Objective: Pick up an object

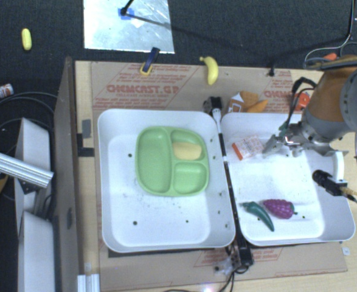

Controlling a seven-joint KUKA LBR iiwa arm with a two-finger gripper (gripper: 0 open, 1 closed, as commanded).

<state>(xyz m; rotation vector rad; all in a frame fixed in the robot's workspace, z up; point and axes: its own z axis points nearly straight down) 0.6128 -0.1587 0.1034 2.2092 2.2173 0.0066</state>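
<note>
Low over the right bin (336, 227), the claw (274, 146) hovers just beside a small white-and-red packet (247, 147); whether it is apart or together, I cannot tell. A green pepper (260, 213) and purple grapes (278, 208) lie nearer the bin's front.

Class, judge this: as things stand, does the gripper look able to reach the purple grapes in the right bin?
Probably yes: the grapes lie uncovered on the bin floor, with only the green pepper touching their left side; the gripper hangs above the same bin.

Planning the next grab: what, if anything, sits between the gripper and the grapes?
Nothing visible. The gripper is over the right bin's upper part; the grapes lie lower down, with bare floor between them.
</note>
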